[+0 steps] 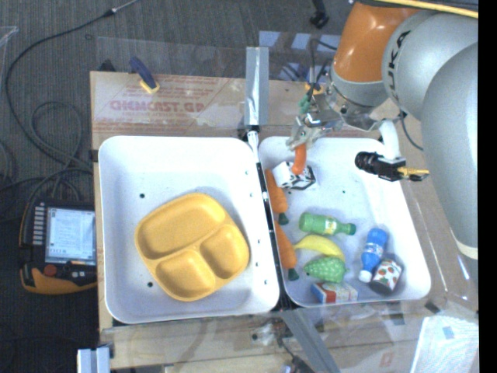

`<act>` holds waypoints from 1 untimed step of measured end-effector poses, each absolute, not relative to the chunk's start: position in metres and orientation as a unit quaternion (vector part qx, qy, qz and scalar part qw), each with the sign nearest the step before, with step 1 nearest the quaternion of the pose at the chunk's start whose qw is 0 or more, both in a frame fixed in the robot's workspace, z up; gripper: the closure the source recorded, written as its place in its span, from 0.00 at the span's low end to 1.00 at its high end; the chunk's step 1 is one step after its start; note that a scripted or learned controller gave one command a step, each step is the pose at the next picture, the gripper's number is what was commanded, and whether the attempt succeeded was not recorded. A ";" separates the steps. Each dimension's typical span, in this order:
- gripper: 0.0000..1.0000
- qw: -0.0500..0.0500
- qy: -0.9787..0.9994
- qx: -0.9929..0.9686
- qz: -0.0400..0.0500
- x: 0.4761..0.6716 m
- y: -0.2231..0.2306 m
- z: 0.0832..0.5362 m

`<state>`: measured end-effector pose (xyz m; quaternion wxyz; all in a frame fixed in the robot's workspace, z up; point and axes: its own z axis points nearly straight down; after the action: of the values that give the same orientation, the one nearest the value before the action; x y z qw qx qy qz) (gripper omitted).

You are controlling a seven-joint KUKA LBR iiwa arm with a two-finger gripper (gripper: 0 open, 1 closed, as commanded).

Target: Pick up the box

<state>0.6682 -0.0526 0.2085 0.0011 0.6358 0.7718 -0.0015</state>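
Near edge of the right-hand white bin (415,282): the small red, white and blue box (334,291) lies at about six o'clock, just beside a bumpy green fruit (326,269). To its three o'clock, a blue bottle (373,247) and a dark carton (386,276). Above them a yellow banana (320,245), then a green bottle (326,224). Left bin (124,162) holds a yellow sectioned plastic tray (192,244). Up at twelve o'clock, the metal gripper (301,140) hovers, well apart from the box; whether it's wide or narrow, cannot tell.

Grey arm (435,68) from the right, pincer (301,140) pointing down-left.
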 end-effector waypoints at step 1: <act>1.00 -0.001 0.773 0.634 -0.001 0.668 0.008 0.183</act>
<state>0.6678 0.0075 0.1828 -0.0005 0.6338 0.7735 -0.0012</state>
